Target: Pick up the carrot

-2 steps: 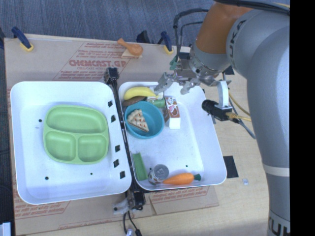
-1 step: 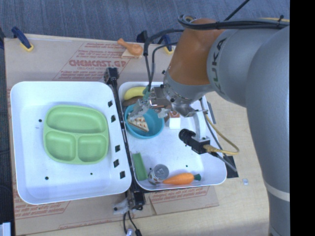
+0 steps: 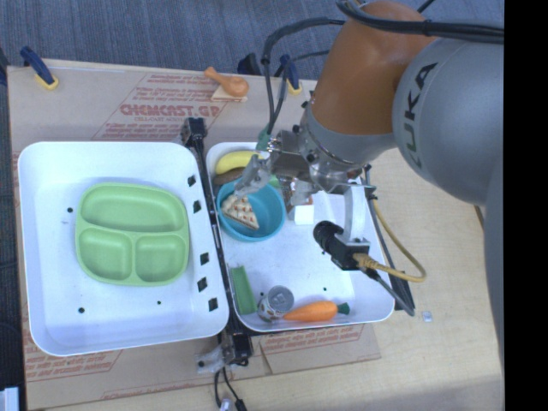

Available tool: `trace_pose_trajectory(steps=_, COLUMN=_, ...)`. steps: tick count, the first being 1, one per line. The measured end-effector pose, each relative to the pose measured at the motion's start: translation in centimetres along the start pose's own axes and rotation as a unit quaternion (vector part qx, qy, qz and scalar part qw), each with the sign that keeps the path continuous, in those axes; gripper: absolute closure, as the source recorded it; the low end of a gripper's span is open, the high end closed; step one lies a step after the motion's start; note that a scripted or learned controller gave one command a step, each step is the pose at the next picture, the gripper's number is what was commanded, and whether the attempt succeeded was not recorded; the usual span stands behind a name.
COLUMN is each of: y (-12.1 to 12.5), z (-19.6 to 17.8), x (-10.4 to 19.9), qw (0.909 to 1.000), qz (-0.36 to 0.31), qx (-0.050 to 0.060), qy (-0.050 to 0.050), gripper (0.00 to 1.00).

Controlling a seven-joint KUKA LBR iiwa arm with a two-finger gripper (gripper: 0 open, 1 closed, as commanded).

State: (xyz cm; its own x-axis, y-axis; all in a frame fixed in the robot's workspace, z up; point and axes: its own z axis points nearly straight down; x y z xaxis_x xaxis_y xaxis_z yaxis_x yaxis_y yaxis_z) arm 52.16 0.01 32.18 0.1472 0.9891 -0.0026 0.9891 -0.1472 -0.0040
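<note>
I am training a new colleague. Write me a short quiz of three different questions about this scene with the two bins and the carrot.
1. True or false: the carrot lies inside the green divided plate.
2. Multiple choice: in the camera view, the carrot lies against which side of the right bin? A) far edge B) near edge C) middle
3. Fill in: the blue bowl holds a piece of food, and the gripper is above it, far from the ______.

Key:
1. False; the carrot is in the right bin, the plate in the left bin.
2. B
3. carrot
</note>
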Motion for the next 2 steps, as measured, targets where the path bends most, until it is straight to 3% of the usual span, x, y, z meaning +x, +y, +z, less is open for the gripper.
trace_pose_trajectory(steps=1, y=-5.1, z=9.1, x=2.6, qw=0.9973, qz=-0.073, qx=0.006, qy=-0.001, gripper=0.0)
trace_pose_trajectory(steps=2, y=5.6, z=9.0, x=-3.4, qw=0.9898, qz=-0.142, qx=0.002, qy=-0.002, gripper=0.0)
